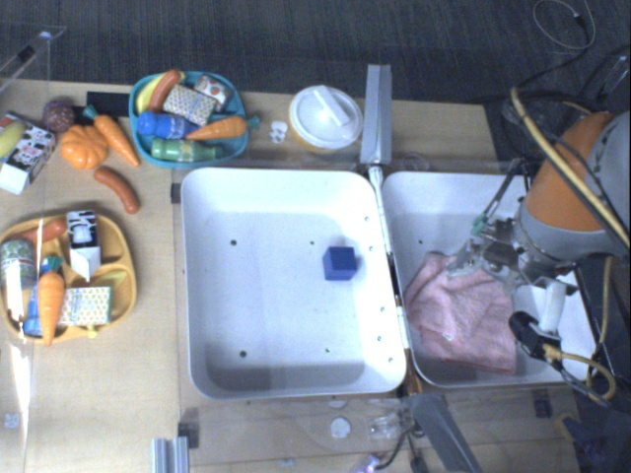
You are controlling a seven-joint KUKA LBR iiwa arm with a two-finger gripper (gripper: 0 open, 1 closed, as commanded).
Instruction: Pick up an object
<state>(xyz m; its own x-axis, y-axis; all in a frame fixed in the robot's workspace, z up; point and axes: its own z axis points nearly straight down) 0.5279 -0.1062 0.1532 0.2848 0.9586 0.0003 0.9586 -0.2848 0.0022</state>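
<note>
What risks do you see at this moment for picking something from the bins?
1. The gripper is at the top edge of the pink cloth in the right bin. Soft cloth may slip out or only bunch up when pinched.
2. The cloth lies near the wall between the bins, so a lifted corner might drag over it.
3. The blue cube sits alone in the left bin, away from the arm; this attempt probably will not reach it.

Gripper (pixel 477 254) over pink cloth (pixel 458 313); blue cube (pixel 340 262) apart.

grey arm (pixel 582 235), orange band (pixel 577 180), black cables (pixel 552 146)
</note>
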